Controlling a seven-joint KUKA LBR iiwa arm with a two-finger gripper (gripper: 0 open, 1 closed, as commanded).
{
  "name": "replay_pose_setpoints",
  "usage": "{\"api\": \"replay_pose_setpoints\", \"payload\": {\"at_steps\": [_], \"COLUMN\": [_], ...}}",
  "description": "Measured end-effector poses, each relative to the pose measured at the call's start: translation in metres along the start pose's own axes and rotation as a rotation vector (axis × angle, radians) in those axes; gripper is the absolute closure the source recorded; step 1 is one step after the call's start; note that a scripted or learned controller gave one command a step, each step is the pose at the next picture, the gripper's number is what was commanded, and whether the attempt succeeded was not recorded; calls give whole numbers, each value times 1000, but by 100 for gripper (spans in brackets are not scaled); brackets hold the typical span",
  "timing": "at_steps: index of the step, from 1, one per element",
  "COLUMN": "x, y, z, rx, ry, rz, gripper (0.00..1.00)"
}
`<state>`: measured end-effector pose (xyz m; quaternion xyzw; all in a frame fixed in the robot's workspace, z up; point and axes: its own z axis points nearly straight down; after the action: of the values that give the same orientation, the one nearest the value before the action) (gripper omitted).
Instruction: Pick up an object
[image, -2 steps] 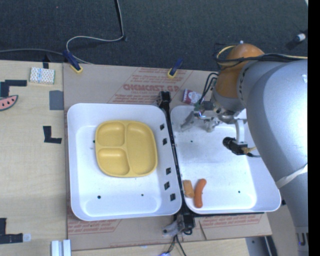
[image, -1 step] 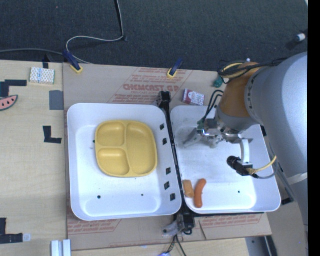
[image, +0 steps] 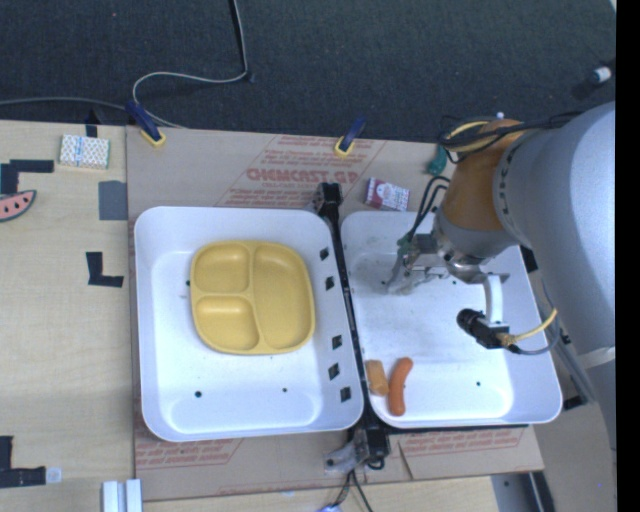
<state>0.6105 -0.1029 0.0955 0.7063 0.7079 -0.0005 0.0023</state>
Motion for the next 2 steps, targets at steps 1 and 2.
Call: {"api": "replay_pose_setpoints", "payload": {"at_steps": [1,2], "x": [0,1], "y": [0,0], "z": [0,-9], "rx": [0,1], "ry": [0,1], "rz": [0,-1], "gripper": [0,100]}}
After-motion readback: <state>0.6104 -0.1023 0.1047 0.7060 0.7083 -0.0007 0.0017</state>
